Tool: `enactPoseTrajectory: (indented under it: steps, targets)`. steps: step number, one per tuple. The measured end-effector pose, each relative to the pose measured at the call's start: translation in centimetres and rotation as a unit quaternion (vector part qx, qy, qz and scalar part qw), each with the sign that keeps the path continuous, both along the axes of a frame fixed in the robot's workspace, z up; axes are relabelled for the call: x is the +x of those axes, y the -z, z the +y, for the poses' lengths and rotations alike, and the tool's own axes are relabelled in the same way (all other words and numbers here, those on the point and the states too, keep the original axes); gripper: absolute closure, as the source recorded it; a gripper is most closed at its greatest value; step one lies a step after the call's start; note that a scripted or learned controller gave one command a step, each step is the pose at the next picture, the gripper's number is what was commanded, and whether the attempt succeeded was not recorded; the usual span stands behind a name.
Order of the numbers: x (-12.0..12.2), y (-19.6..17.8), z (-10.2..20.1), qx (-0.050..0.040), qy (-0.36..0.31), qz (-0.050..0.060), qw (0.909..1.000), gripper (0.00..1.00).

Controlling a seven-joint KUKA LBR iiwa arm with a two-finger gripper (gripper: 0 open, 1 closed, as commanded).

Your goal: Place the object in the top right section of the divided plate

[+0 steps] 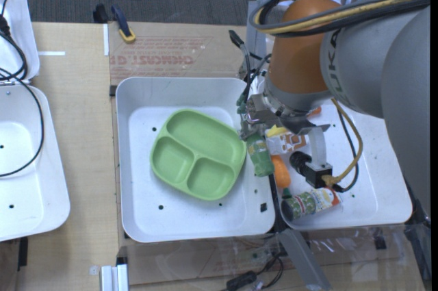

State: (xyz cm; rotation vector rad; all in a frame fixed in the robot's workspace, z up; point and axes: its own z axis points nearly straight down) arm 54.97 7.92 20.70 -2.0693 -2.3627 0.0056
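A light green divided plate lies in the left white bin, with one long section and two smaller ones, all bare. My gripper hangs under the orange wrist, over the wall between the two bins and just off the plate's right rim. A small green translucent object sits directly below the gripper, at the plate's right edge. Whether it is held cannot be told from this view.
The right bin holds an orange item, a white and yellow packet and a small bottle with a green cap. The arm's bulk hides much of that bin. A black cable block hangs near the items.
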Motion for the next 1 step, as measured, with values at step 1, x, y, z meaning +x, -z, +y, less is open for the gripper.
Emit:
enactPoseTrajectory:
  steps: [1]
  targets:
    - [-3.68, 1.54, 3.69, -0.0001, -0.009, 0.001, 1.0, 1.0]
